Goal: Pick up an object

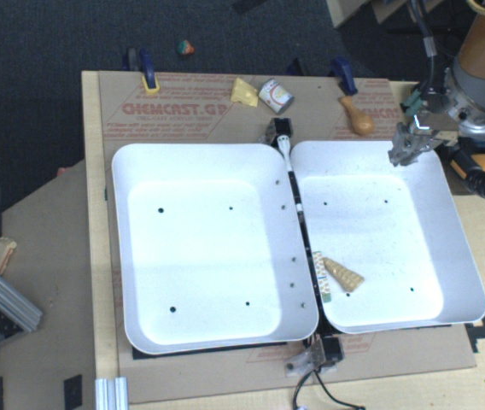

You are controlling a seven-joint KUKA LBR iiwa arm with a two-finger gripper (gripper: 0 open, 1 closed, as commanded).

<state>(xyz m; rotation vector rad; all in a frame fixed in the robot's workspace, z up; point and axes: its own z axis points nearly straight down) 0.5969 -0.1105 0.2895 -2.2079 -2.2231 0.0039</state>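
In the right bin [430, 229], near its front left corner, lies a tan wedge-shaped object [343, 274] beside a small printed strip [319, 273] against the left wall. My gripper [405, 150] hangs over the right bin's back right corner, far from the wedge. Nothing shows between its fingers.
The left bin [140, 229] stands beside the right one. On the board behind the bins lie a yellow piece [244, 93], a small white-and-grey block [276, 96], an orange-brown object [359, 118] and blue clamps [147, 68]. Cables run at the right edge.
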